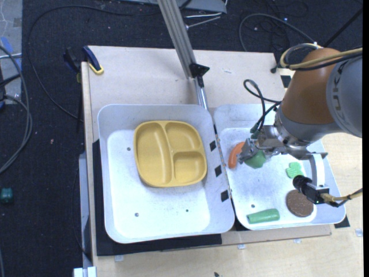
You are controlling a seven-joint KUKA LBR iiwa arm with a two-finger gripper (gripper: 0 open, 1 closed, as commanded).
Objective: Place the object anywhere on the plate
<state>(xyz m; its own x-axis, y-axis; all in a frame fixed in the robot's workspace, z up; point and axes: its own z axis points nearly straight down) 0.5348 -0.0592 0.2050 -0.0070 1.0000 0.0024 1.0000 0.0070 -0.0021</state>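
Camera view: the left bin (115,212) carries a yellow compartmented plate (170,153), lying flat in its upper half with all three sections free to receive an item. The right bin (334,212) holds the loose stock: an orange piece (235,154) near the inner wall, a green cylinder (263,216) at the front edge, a small light-green piece (295,169) and a brown disc (300,203).

The gripper (253,154) sits low over the right bin, just beside the orange piece. A dark-green object (255,159) lies at its tip; whether it is pinched cannot be told, nor the claw's state. This object is judged the task item. The arm comes in from the right, so the plate lies across the bin divider
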